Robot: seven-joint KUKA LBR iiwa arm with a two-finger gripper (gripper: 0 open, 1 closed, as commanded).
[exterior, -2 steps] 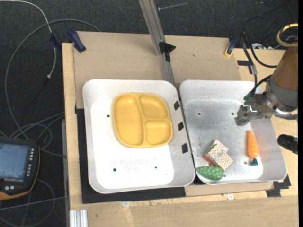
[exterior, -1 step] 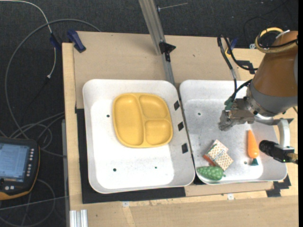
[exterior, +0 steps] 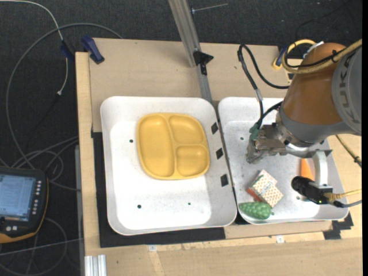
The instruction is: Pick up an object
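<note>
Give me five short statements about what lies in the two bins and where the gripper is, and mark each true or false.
1. The yellow divided plate lies in the left bin. True.
2. The gripper is over the left bin. False: it is over the right bin.
3. The green object lies at the right bin's near edge. True.
4. The patterned packet rests on the yellow plate. False: it lies in the right bin, just above the green object.
5. An orange object lies in the right bin. True.
</note>
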